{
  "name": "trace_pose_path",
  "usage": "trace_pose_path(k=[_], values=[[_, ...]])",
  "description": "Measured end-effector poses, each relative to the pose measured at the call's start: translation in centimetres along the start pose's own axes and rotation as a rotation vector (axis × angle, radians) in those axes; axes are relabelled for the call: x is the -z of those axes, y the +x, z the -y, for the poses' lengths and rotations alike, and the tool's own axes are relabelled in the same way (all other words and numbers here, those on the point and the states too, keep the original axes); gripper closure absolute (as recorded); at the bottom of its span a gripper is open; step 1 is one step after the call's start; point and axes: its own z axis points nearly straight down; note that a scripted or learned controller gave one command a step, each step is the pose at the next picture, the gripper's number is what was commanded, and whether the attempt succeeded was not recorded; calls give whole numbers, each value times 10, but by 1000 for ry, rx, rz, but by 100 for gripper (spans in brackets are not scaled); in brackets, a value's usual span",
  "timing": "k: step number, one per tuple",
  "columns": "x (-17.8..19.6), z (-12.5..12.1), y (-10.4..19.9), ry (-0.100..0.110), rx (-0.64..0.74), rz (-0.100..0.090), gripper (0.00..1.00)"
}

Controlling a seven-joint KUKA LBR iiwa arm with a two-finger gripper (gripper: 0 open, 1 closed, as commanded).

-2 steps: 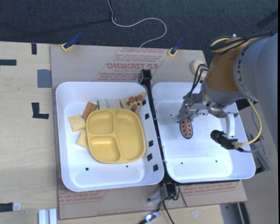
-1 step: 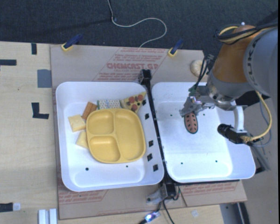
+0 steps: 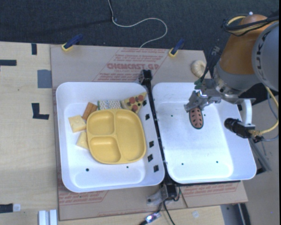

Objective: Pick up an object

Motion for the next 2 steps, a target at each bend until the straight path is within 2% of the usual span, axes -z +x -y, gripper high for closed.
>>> trace_pose_path(k=[2], values=[[14, 48, 95, 5, 4, -2, 100]])
